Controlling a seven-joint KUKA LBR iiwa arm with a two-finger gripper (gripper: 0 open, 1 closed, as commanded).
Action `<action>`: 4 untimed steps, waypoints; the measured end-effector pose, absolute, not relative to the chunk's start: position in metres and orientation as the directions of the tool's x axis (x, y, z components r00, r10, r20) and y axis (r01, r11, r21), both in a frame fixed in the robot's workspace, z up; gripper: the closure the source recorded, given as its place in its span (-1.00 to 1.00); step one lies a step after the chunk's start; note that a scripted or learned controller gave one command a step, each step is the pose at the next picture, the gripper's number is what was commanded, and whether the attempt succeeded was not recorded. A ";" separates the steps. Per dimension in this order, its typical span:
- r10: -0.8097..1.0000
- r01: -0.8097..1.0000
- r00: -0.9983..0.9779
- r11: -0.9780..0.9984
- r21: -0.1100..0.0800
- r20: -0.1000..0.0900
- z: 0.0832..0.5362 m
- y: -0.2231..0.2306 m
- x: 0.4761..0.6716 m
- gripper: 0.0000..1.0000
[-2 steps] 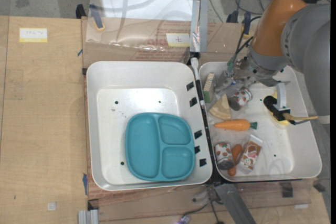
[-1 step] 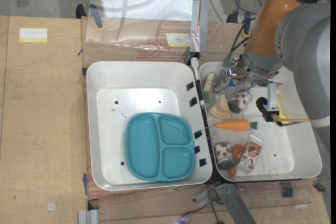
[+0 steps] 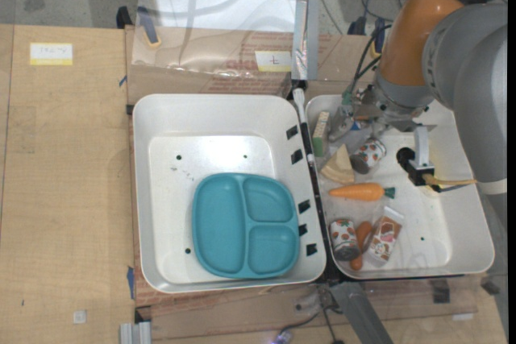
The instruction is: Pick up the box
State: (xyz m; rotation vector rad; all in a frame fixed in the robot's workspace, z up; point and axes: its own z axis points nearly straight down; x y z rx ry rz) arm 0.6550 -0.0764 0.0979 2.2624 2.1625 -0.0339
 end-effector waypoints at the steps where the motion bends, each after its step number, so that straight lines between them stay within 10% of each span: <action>1: 0.996 0.997 -0.083 0.083 -0.002 -0.021 0.097 -0.081 0.658 -1.00; 2: 0.997 0.997 -0.083 0.083 -0.005 -0.007 0.105 -0.076 0.657 1.00; 3: 0.997 0.997 -0.083 0.083 -0.004 -0.008 0.105 -0.076 0.657 -1.00; 4: 0.984 0.984 -0.178 0.179 0.012 -0.014 0.098 -0.070 0.616 -1.00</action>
